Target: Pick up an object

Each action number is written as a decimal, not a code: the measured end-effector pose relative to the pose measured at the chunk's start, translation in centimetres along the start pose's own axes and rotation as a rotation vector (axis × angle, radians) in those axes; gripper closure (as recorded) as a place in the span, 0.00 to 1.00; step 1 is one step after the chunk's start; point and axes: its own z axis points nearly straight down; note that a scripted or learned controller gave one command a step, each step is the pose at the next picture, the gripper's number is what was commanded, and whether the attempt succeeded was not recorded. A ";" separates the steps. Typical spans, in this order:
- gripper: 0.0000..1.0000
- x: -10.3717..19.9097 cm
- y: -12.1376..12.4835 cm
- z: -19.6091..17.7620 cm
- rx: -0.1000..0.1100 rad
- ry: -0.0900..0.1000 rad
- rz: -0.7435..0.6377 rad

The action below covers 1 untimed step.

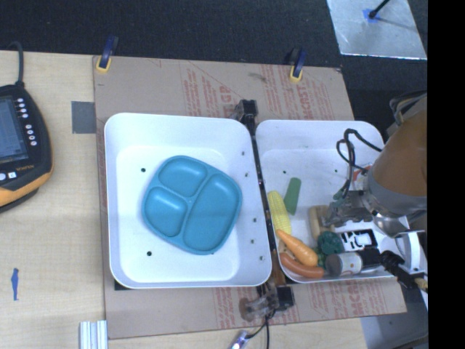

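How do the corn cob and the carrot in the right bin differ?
The corn cob is pale yellow and lies nearly straight along the bin's left wall; the carrot is orange, tapered, and lies diagonally nearer the front. The corn looks longer and slimmer than the carrot. Both lie flat in the right bin, apart from the gripper.

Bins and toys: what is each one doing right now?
Plate: lying flat in the left bin.
Corn: lying along the right bin's left wall.
Carrot: lying on the hot dog.
Green stick: lying beside the corn.
Arm: reaching into the right bin.
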 end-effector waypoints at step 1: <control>0.00 0.0 0.0 0.0 0.000 0.000 0.000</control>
